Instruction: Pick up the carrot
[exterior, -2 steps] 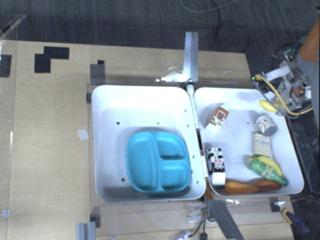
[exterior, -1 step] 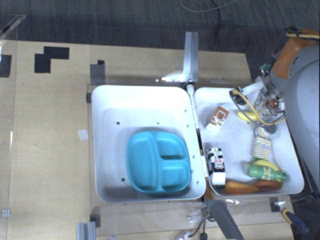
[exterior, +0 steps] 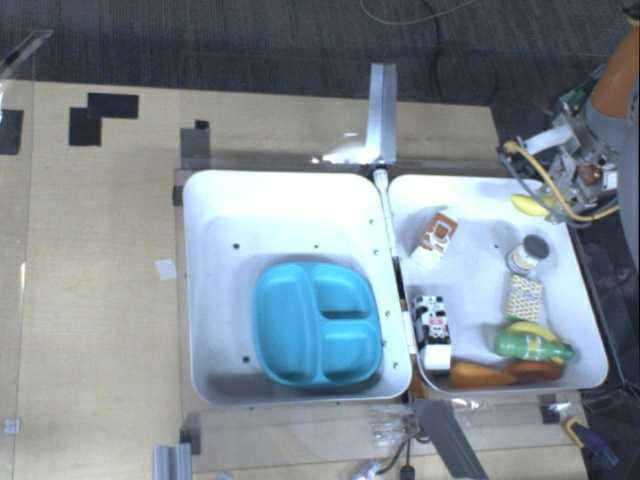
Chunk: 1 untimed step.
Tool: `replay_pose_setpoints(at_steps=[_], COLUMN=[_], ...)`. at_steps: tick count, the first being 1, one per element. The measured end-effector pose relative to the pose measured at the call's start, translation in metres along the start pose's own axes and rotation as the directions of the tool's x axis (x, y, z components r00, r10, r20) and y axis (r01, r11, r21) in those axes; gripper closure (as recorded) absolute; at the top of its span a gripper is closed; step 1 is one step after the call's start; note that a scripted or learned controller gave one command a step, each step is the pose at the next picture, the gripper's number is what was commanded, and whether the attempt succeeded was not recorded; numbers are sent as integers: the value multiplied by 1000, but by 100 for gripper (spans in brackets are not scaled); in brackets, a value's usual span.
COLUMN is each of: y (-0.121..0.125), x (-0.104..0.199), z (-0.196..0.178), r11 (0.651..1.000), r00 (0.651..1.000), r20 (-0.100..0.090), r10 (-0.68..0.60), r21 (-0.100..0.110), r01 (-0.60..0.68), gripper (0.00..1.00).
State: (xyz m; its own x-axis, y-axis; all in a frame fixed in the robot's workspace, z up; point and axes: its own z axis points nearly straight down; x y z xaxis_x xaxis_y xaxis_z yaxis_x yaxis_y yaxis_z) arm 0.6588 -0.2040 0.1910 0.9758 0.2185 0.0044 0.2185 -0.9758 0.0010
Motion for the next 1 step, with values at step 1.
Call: replay_pose_setpoints(at_steps=[1], y=[1], x=[5], z=[-62], r11=[999], r00=[999], r20=[0], r10=[-40], r21=[0], r01=[40], gripper=[100])
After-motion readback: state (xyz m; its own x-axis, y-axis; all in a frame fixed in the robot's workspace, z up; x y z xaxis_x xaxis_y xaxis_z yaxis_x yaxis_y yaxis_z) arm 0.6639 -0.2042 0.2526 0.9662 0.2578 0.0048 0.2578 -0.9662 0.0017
